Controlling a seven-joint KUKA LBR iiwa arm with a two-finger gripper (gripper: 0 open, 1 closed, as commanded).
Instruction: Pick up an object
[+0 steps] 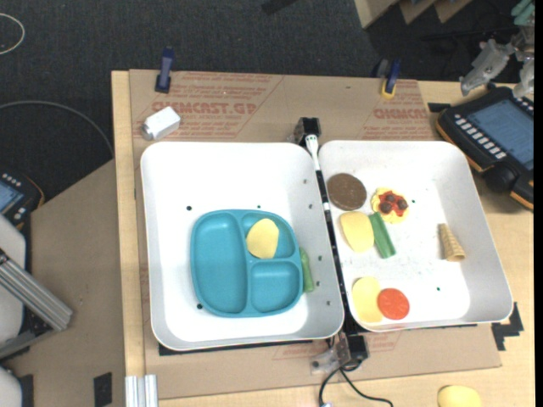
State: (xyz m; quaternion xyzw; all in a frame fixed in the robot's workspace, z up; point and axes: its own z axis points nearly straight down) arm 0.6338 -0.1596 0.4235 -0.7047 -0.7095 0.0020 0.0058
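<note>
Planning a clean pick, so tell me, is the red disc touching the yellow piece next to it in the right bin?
Touching. In the camera view the red disc overlaps the right edge of the yellow piece, with no gap between them.

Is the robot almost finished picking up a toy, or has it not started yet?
It looks not started. Done: one yellow piece already lies in the blue tray in the left bin. In hand: nothing visible. Left: the brown disc, green stick, red disc and cone lie in the right bin, waiting for pickup.
</note>
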